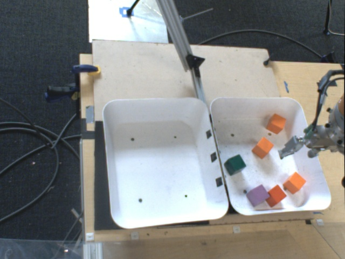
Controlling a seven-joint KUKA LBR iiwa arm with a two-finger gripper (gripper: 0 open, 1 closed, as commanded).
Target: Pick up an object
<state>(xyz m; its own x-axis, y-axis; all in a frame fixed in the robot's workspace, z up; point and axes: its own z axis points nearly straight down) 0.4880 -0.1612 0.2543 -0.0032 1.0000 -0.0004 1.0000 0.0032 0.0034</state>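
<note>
Right now my gripper [287, 149] sits over the right bin [237, 109], reaching in from its right side, with the tip just beside the middle orange cube [263, 147]. Whether my fingers are spread or closed I cannot tell; the tip is a small grey blur, and nothing shows between them, so I count myself as holding nothing.

That cube is my likeliest pick. Another orange cube [276, 123] lies near the bin's far wall, a third [295, 182] near the right wall, and a redder one [276, 195] touches the purple cube [257, 195] at the front. A green cube [235, 164] sits apart, close to the left wall. The left bin [116, 161] holds none of them.

What worries me: I seem to be off to the cube's side, not centred over it. If I descend like this, one finger may land on top of it or shove it away, and I close on air. The cube also lies turned relative to my reach, so my pads might catch corners and squirt it out. Going for the touching pair in front would risk wedging between them.
</note>
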